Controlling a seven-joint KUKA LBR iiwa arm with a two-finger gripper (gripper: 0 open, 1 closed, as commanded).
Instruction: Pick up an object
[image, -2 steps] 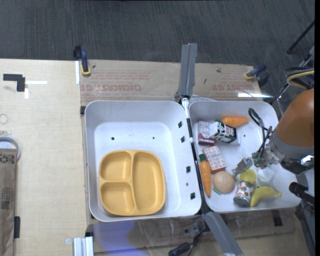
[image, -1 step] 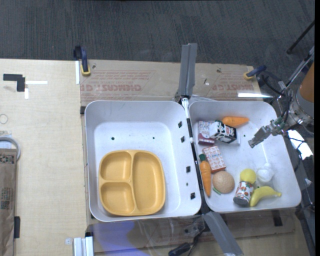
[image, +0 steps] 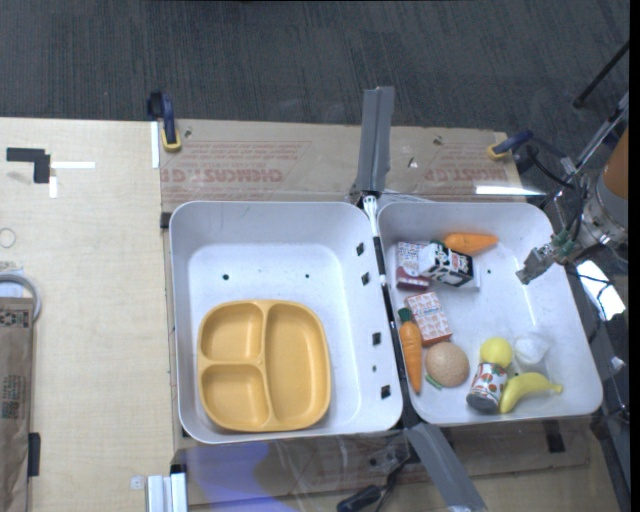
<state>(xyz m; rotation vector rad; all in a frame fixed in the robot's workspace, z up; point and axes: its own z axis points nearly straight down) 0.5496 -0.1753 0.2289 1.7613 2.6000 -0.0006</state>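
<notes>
End effector (image: 535, 265) hovering over right edge of right bin (image: 590, 345), tip pointing down-left toward the bin's interior. Cannot tell whether it is released or clenched; nothing visible in its grasp. Arm (image: 610, 215) entering from right edge of frame, wrist tilted toward the bin.

Nearest things lying left of the tip: milk carton (image: 445, 264) and carrot (image: 470, 241), both apart from it, by the bin's far wall. Red box (image: 411, 266) sitting beside the carton.

Below the tip, along the near wall: lemon (image: 496, 351), banana (image: 527, 389), can (image: 486, 386), round brown bun (image: 447, 365). Second carrot (image: 411, 353) lying along the divider.

Left bin (image: 190, 300) holding a yellow divided plate (image: 265, 365). Both bins resting on the worktop (image: 80, 300).
</notes>
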